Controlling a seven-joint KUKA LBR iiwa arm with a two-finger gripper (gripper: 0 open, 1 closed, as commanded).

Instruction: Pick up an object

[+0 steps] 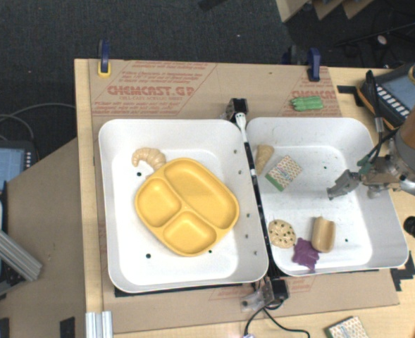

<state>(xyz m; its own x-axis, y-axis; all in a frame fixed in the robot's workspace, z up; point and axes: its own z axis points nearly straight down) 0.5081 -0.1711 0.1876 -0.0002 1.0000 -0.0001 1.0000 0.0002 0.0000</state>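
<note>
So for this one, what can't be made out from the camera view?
- The hand over the right bin: too small and dark to tell its fingers apart, or whether anything sits between them.
- The arm beyond the wrist: cut off by the right edge.
- The green object on the bench behind the right bin: too small to identify.
- The purple object by the cookie: shape unclear at this size.
</note>
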